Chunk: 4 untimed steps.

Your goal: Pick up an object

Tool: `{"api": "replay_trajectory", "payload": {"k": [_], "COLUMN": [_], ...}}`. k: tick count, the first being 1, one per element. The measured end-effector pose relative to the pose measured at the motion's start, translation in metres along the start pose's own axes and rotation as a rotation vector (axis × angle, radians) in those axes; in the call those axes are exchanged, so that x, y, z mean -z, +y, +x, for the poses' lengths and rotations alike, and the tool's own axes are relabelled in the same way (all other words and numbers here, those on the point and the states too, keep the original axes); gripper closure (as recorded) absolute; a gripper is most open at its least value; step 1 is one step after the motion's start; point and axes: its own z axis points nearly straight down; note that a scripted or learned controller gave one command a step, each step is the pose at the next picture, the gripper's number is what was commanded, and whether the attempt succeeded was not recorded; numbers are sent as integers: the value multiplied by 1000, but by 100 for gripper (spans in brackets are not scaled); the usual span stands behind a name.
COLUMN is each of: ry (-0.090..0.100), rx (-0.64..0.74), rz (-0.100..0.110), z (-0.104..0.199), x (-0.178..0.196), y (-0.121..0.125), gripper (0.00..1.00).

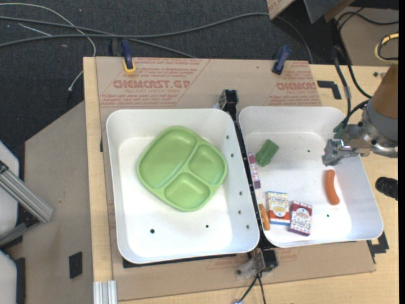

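Note:
The right bin (316, 122) holds several small objects. A green block (266, 152) lies near its left wall. An orange sausage (331, 187) lies toward its right side. Two small printed boxes (277, 206) (300, 218) sit near the front edge, with a thin orange stick (264, 215) beside them. A narrow purple packet (254, 170) lies along the left wall. My gripper (335, 152) hangs over the right side of this bin, just above the sausage's upper end and apart from it.
A green divided plate (182, 168) lies in the left bin (126, 233). The two bins meet at a clamped black seam (240, 163). The arm's body (386, 116) stands over the right bin's right rim. Cables run at the back right.

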Motion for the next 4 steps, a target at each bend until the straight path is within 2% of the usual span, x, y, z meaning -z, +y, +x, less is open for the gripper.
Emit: {"api": "replay_trajectory", "payload": {"k": [1, 2, 4], "ry": [1, 4, 4], "rx": [0, 3, 3], "rz": [2, 6, 9], "z": [-1, 51, 153], "x": [42, 48, 26], "y": [-2, -1, -27], "gripper": [100, 100, 100]}}
